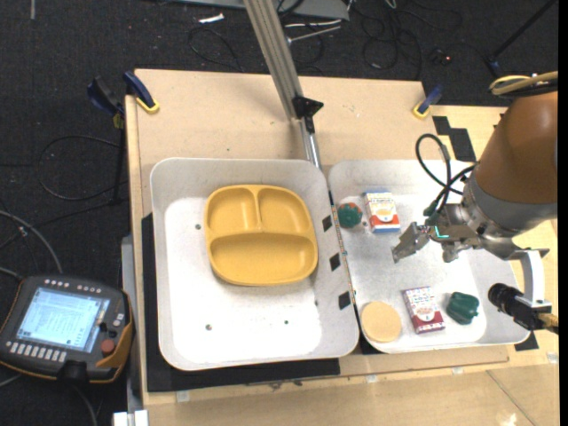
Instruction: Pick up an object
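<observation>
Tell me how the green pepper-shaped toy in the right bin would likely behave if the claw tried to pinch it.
The green pepper toy looks rounded and lobed, so it may squirm or roll out of a pinch. Its surface seems glossy, probably slippery plastic and light. It lies close to the small red box, so a push could nudge both.

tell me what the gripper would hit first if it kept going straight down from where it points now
Probably bare floor of the right bin. The gripper hangs over an open patch between the small box above and the red carton below in the picture. Depth is hard to judge from this slanted view.
</observation>
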`<state>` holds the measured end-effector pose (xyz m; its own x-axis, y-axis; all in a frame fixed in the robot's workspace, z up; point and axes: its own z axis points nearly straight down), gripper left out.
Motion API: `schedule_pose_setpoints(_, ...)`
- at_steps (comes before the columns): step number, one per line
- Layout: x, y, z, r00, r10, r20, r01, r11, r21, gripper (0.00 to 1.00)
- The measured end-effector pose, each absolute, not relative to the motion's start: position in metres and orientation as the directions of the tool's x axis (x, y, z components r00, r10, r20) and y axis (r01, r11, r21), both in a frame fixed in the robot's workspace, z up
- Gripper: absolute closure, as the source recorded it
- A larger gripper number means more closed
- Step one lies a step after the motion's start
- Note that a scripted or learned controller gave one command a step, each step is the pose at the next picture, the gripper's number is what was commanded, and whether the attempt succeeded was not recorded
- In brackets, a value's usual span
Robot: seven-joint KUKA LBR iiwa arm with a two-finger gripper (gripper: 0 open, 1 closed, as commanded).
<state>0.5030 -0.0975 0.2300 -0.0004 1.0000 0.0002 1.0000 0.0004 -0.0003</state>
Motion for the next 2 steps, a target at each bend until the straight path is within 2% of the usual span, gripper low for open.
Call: schedule_pose_setpoints(2,0.498,-0.104,0.117,0.001,1.0,0.002,1.0,-0.001,-0.008,0.0)
